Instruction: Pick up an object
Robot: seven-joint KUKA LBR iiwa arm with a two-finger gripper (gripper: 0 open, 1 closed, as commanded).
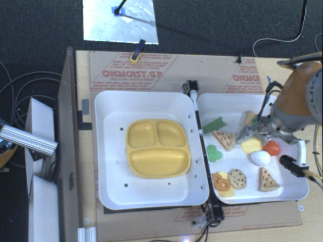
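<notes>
The arm (pixel 302 97) is seen reaching in from the right, with the gripper (pixel 251 130) lowered into the right bin (pixel 298 191), at the upper middle of the toy food pile. Whether the jaws are spread or pressed together cannot be told; the tips are too small and merge with the items beneath, and nothing is seen held between them. Candidate objects all lie in the right bin: a pizza slice (pixel 223 138) just left of the gripper, a yellow piece (pixel 251 145) just below it, a red tomato (pixel 272 148) and a white egg (pixel 260 158) touching or nearly so, a green strip (pixel 212 125) near the divider, a green piece (pixel 214 153), a cookie (pixel 236 178), an orange round piece (pixel 221 182) and a second slice (pixel 268 180) towards the front. The left bin (pixel 113 195) carries only a yellow divided plate (pixel 156 147). The grasp is judged to be at the descent or closing stage. Risks noted: the items around the gripper are crowded, so two could be pinched at once or one pushed aside; the smooth rounded egg and tomato would likely squirt out under closing; a flat slice may offer no edge and be missed altogether.
</notes>
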